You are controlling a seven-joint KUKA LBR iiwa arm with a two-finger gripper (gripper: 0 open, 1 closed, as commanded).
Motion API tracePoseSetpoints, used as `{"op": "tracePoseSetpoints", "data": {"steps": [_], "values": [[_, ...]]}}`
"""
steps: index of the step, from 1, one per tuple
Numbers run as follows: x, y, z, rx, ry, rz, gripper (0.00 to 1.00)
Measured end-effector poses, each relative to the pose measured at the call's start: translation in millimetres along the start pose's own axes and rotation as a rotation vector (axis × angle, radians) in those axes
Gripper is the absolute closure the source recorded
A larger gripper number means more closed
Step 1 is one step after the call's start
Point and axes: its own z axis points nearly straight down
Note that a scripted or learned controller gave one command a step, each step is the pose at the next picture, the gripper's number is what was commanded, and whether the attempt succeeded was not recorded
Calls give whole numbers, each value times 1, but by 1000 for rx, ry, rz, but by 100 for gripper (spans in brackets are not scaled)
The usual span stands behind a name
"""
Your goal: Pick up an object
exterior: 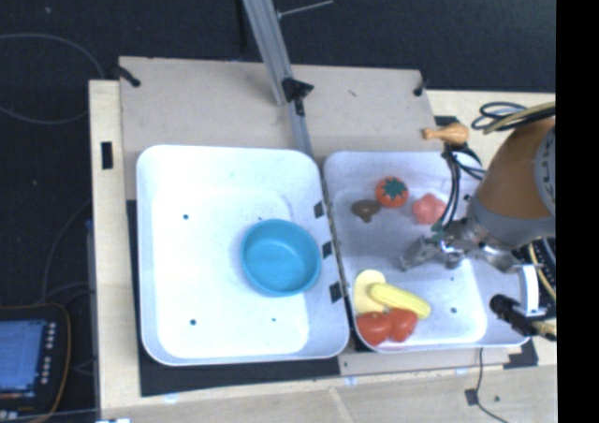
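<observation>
I see the gripper (423, 254) low in the right bin (468, 323), mid-frame right; I cannot tell its state or whether it holds anything. Candidate objects: tomato (392, 191) and pink piece (429, 209) above it, banana (401, 299) below. Blue bowl (279, 257) in left bin (187, 187).

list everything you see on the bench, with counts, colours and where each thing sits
bins: 2, white, side by side on the bench
bowl: 1, blue, left bin, right of centre
tomato toy: 1, orange-red with green top, right bin, far side
pink piece: 1, right bin, beside the tomato toy
brown piece: 1, right bin, left of the tomato toy
banana: 1, yellow, right bin, near side
red toy: 1, right bin, near edge
arm: 1, grey and orange, over the right bin
</observation>
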Motion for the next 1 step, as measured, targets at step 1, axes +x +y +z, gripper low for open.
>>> {"op": "tracePoseSetpoints", "data": {"steps": [1], "values": [[0, 3, -15, -10, 2, 4, 100]]}}
